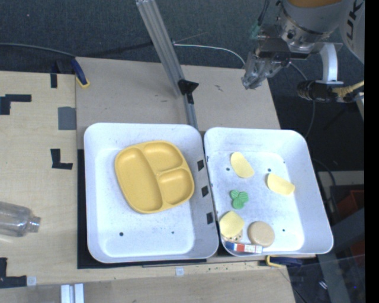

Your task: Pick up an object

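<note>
Far left of the frame, a clear plastic bottle lies on its side on the worktop, partly cut off by the left edge. Black tape marks dot the pale wood around it.

Moving right, the left bin carries one thing: a yellow divided plate with three compartments, sitting in the bin's upper half and turned at an angle. Nothing lies in its compartments.

Above the seam where the two bins touch, a silver metal bar slants down from the top edge to a black fitting just above the bins.

Now the right bin, and this is where the pickable pieces are. A pale yellow oval piece lies upper centre, a yellow wedge-like piece to its right, a small green leafy piece below the oval. Along the lower edge sit a yellow rounded piece and a tan round piece, close together. Beneath them a small red, white and blue item is wedged against the bin wall; what it is, too small to tell.

Upper right, the gripper hangs over the bare worktop, well above the right bin and apart from every piece. Whether the jaws are wide or narrow, cannot tell: they blur into one grey shape. The arm above it is cut off by the top edge.
</note>
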Controlling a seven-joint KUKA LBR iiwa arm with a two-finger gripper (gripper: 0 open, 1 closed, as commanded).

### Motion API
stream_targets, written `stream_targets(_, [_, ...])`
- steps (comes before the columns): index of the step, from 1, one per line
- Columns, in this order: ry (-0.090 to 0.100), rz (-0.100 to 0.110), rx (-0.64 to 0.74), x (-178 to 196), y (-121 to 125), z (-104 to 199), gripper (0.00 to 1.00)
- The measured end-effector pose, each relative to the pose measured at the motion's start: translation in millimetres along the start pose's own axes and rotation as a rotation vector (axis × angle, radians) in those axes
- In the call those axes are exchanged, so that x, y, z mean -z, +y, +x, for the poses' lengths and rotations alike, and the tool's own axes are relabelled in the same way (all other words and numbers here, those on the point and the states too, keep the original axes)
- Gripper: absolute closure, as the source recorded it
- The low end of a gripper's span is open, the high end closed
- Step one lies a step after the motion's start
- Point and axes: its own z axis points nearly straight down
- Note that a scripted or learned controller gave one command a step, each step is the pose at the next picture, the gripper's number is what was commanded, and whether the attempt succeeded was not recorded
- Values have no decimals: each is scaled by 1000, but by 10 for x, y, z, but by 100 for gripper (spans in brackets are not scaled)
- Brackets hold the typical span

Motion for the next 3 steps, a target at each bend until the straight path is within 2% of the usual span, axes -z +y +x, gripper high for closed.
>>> stream_targets(3, [-7,1,2,296,4,5,100])
